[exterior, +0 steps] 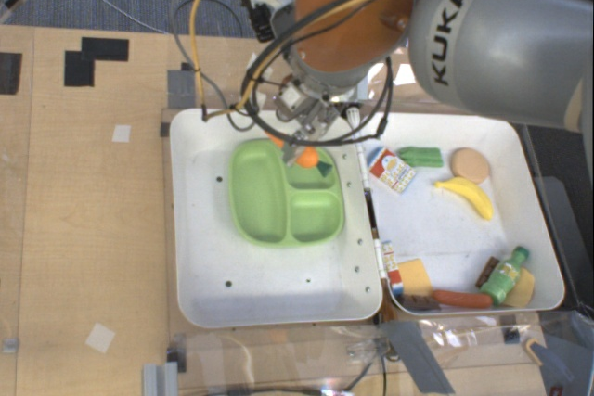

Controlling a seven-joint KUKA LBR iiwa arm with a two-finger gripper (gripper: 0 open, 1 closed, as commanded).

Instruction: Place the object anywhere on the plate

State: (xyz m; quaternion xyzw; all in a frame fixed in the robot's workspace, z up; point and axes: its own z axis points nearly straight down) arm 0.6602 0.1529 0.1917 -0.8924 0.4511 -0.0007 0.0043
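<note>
- Two white bins side by side: left bin (213,292) bearing the green divided plate (278,199), right bin (529,199) bearing the loose items.
- Step in hand, as judged: delivery. Gripper (304,144) positioned low over the plate's upper right compartment, with the small orange object (307,159) directly under the fingertips.
- Location of the object: at the top edge of that upper right compartment, a dark green part showing on its right side. Resting on the plate or hanging just above it: cannot tell.
- Tool state: fingers hidden among cables and wrist hardware; opening width cannot be told, nor whether the orange object is pinched or merely touched.
- Next move, as judged: if held, lower until seated inside the compartment and release; then lift straight up, clear of the plate rim and the bin's divider wall.
- Risk: object close to the plate's rim, so liable to roll off into the left bin on release.
- Remaining in the right bin: banana (467,196), green block (419,157), printed carton (393,172), round tan item (471,165), green bottle (506,272), red sausage-shaped item (459,299).
</note>
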